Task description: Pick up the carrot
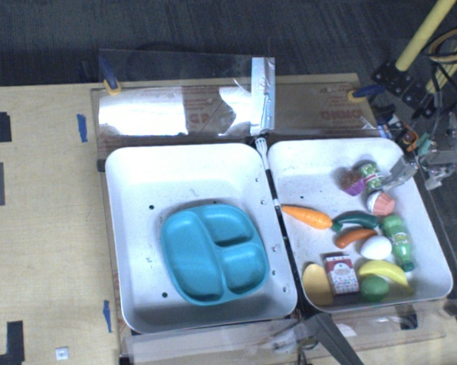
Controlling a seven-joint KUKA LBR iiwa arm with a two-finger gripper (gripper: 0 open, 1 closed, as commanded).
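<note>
While unobstructed leftward, carrot (308, 216) near bin wall (276, 213).

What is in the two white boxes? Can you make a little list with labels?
left bin: blue divided tray
right bin: toy food pile
carrot: orange, lying near the right bin's left wall, apart from the pile
claw: at the right bin's upper right, over the purple toy, away from the carrot
banana: yellow, near the front edge

Wooden bench (47, 251) bearing two white bins (130, 222)
</note>
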